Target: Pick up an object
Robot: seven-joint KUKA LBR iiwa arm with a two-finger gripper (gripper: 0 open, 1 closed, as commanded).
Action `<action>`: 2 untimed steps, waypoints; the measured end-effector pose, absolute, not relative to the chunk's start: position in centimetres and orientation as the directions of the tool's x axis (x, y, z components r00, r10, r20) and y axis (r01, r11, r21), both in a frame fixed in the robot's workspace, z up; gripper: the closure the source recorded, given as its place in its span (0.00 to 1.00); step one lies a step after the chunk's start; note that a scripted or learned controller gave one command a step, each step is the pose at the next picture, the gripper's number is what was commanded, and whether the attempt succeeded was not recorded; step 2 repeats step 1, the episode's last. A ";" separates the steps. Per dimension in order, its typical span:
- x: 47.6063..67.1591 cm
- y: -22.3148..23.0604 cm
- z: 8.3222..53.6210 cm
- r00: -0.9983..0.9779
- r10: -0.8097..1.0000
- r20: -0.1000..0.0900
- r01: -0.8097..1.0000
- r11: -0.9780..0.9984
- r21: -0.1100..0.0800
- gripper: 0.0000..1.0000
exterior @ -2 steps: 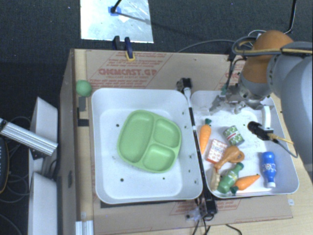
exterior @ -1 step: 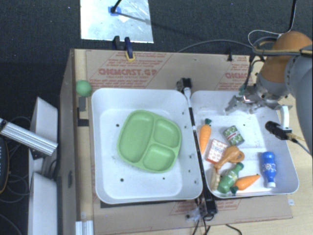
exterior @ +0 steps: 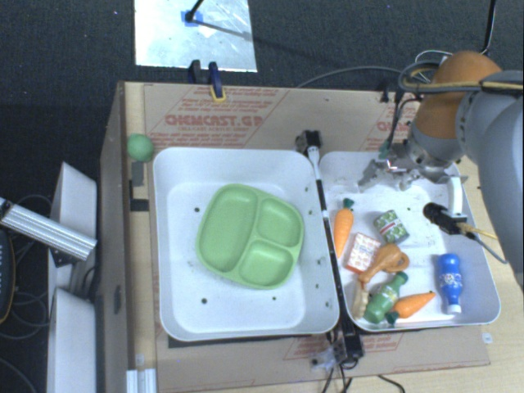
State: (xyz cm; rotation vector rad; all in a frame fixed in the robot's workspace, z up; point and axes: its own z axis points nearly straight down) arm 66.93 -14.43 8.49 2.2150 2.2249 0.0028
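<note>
Camera view puts your end effector (exterior: 391, 173) low over the far end of the right bin (exterior: 483, 308), its fingers spread wide with nothing between them. No object is lifted, so as far as you can judge the pick has not started; descent, closing and lift are all left. Your candidates lie in that right bin, nearer the camera than the end effector: a carrot (exterior: 343, 229) by the divider, a small green can (exterior: 390, 225), a snack packet (exterior: 361, 253), a green bottle (exterior: 383, 298), a second carrot (exterior: 413, 303) and a blue bottle (exterior: 449, 281). The left bin (exterior: 176, 305) carries a green divided tray (exterior: 250, 235).
</note>
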 end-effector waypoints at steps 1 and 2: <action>66.9 -12.4 8.5 -0.005 1.000 0.000 1.000 0.005 0.002 0.00; 66.9 -12.4 8.5 -0.005 1.000 0.000 1.000 0.005 0.002 0.00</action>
